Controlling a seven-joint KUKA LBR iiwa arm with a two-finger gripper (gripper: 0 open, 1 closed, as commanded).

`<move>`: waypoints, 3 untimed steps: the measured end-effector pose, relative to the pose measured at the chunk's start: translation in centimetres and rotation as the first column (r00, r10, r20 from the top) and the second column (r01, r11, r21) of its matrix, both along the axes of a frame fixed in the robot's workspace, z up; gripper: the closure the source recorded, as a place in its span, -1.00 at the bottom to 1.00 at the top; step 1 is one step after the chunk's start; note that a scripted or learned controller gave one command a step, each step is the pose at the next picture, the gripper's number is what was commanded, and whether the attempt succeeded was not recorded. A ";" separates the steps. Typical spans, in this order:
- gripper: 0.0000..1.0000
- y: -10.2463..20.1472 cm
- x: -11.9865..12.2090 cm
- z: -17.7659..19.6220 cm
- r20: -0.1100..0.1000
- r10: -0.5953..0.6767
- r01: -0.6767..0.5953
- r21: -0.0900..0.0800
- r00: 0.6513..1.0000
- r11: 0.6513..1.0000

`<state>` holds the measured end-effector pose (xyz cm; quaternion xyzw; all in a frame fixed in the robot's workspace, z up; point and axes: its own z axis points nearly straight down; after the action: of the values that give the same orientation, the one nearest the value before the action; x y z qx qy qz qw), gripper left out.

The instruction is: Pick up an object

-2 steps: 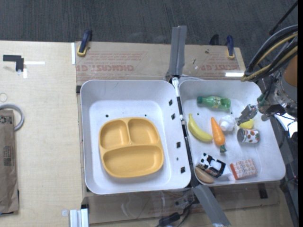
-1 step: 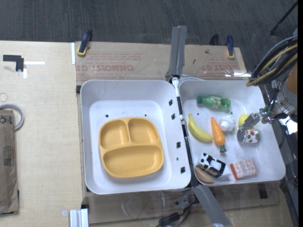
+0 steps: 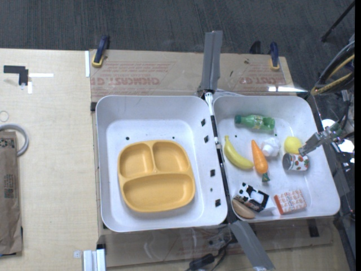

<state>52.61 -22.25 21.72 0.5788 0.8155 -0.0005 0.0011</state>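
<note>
Two shallow white bins side by side on the surface. One orange-yellow divided plate (image 3: 157,176) with three compartments, lying flat in the left bin (image 3: 113,123), alone there.

Nine things counted in the right bin (image 3: 317,186):
- One green bottle (image 3: 255,121) on its side near the far wall.
- One banana (image 3: 237,154) towards the left wall.
- One carrot (image 3: 259,158) just beside the banana, green end pointing to the near side.
- One small white object (image 3: 271,147) touching the carrot's right flank, too blurred to name.
- One lemon (image 3: 293,145) right of that.
- One small can (image 3: 296,162) just below the lemon.
- One red-and-white box (image 3: 290,201) near the front wall.
- One black-and-white patterned piece (image 3: 252,196) left of the box.
- One flat tan object (image 3: 243,209) partly under that piece, at the front left corner.

Two blue clamps (image 3: 101,49) at the back edge, on a sheet of printed cardboard (image 3: 146,69) behind the bins. One brown paper bag (image 3: 8,191) at the far left of the surface.

Grey arm (image 3: 321,135) reaching in from the right, low over the right bin. Jaws at its tip, down at the small can's upper right edge, between can and lemon; touching the can or just beside it, hard to say. Width of the jaws' opening impossible to tell at this size. Nothing seen gripped or lifted; the can appears to sit on the bin floor.
</note>
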 end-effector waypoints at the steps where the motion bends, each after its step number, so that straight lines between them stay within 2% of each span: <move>1: -1.00 9.6 -1.1 -9.9 -0.002 0.168 -0.168 0.002 0.986 0.986; 2: -1.00 5.5 4.2 -12.6 -0.001 0.054 -0.054 0.001 0.999 0.999; 3: -1.00 5.0 8.1 -12.5 0.001 0.151 -0.151 -0.001 0.989 0.989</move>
<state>60.73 -17.25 9.26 0.5155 0.8569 -0.0003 0.0018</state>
